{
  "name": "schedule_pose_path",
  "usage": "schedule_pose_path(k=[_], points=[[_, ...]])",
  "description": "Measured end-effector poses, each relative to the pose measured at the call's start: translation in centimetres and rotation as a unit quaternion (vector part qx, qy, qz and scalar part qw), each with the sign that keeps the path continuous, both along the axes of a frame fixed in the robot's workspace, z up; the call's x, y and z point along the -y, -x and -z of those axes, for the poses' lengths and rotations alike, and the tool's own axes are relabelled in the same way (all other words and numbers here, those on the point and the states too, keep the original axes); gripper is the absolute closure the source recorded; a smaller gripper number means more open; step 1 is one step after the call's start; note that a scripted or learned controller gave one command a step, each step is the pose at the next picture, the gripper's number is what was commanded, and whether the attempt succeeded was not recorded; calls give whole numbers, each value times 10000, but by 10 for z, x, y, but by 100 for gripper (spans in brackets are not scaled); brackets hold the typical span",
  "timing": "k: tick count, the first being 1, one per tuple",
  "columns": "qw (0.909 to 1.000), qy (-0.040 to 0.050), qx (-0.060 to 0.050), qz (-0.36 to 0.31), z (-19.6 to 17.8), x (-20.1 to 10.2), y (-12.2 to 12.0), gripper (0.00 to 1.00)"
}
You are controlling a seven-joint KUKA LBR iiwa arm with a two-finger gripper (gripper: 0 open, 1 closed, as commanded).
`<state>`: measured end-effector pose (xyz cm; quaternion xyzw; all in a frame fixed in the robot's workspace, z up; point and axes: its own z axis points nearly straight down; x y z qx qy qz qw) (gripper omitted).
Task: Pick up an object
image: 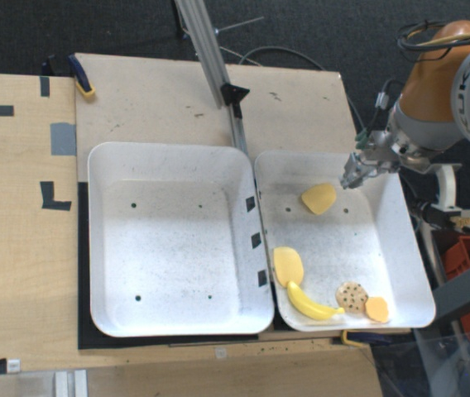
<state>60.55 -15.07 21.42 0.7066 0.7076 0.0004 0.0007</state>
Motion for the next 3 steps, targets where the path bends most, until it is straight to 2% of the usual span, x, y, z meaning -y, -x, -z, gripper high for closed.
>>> schedule_pose_path(k=[1, 3], points=[[10000, -12, -10, -29, -1, -58, -10, 100], [10000, -11, -22, -27, 7, -177, -8, 100]])
